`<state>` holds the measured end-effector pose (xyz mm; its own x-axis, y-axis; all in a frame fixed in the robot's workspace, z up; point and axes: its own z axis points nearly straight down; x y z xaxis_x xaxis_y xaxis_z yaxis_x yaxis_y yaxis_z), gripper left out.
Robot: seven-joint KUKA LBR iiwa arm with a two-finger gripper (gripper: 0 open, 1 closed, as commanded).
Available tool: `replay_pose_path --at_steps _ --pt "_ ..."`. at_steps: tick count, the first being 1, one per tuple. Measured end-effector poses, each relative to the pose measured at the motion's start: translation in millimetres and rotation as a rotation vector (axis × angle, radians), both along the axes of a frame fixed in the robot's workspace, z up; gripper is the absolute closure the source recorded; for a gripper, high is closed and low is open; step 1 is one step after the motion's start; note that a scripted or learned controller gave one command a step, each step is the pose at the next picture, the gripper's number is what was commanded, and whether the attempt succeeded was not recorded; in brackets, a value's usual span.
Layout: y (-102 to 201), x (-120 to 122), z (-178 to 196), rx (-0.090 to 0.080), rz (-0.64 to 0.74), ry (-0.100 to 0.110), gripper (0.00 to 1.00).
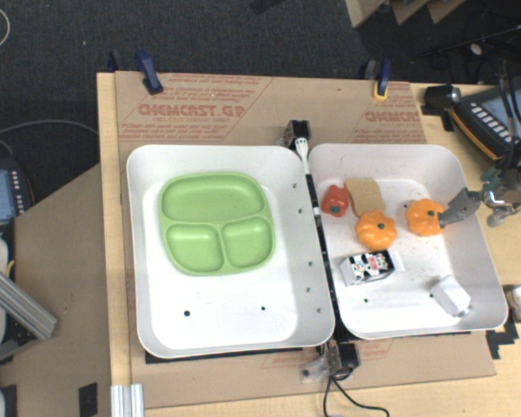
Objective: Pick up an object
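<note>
The right bin (417,165) holds several small objects. A red pepper-like toy (334,200) lies next to a tan flat block (365,195). Below them sits an orange pumpkin-like toy (376,230), and a second orange toy (425,218) lies further right. A black-and-white box (366,268) and a small white piece (451,296) lie nearer the front. My gripper (461,207) reaches in low over the bin's right rim, its grey tip just right of the second orange toy. Nothing is visibly held.
The left bin (148,285) carries a green divided plate (215,222). A black clamp (299,134) sits where the bins meet at the back. Blue clips (148,72) hold the cardboard base. Cables and devices crowd the right edge (495,120).
</note>
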<state>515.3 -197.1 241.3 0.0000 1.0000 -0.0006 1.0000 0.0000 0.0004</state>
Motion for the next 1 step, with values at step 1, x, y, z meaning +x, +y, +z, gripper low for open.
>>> replay_pose_path --at_steps 1 --pt "9.2 52.1 -164.0 0.001 0.002 0.003 0.0"
